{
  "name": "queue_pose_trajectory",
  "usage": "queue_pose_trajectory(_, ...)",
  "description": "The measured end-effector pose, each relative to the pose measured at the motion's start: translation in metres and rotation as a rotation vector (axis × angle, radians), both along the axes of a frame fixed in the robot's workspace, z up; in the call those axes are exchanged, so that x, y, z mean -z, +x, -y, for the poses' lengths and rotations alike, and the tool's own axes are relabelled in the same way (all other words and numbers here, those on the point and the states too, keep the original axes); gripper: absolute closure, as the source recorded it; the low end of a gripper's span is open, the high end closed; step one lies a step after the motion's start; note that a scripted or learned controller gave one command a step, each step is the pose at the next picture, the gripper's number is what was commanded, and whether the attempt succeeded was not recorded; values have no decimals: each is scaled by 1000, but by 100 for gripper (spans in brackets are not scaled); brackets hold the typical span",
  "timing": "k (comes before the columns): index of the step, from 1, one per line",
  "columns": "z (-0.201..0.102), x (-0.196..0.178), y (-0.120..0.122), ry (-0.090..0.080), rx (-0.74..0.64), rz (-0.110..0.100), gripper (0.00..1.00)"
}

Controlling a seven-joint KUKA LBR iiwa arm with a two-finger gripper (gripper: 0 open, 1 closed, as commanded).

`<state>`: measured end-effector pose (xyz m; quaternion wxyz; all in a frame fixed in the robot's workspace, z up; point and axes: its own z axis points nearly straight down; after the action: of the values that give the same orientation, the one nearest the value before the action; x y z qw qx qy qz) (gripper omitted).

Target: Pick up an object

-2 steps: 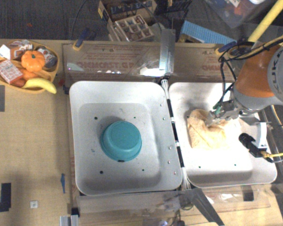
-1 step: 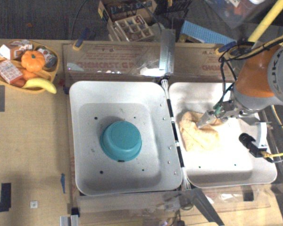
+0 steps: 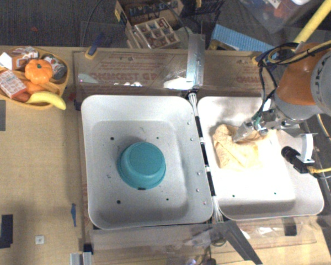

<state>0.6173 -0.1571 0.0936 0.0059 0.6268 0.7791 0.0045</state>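
The step in hand is judged to be the grasp itself: the jaws (image 3: 252,131) are seen low in the right-hand bin (image 3: 276,195), down at a tan cloth (image 3: 235,148) that lies crumpled on the bin floor. Whether the jaws are apart, together or clamped on the cloth can't be told; the tips are small and blurred against the fabric. No part of the cloth is clearly seen between them, so a hold is not claimed.

Relative to the jaws, the cloth lies right below and spreads away to the camera's left and toward the near rim. Its upper right edge appears to touch the jaw tips, approx. where a fold rises. The rest lies flat and limp.

The next move is judged to call for a firm close on that raised fold, then a straight lift. Limp fabric may slip or be pinched too thin, so the grip should be checked early in the lift.

Well away from the jaws, on their far left, a teal bowl (image 3: 142,164) sits upside down in the left-hand bin (image 3: 99,126). Farther left still, at the counter (image 3: 33,170) corner, a dish of toy fruit (image 3: 28,79) is seen, incl. a banana and a small pumpkin.
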Motion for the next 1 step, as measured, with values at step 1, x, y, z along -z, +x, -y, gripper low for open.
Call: queue_pose_trajectory(1,32,-2,-20,-1,-6,-7,0)
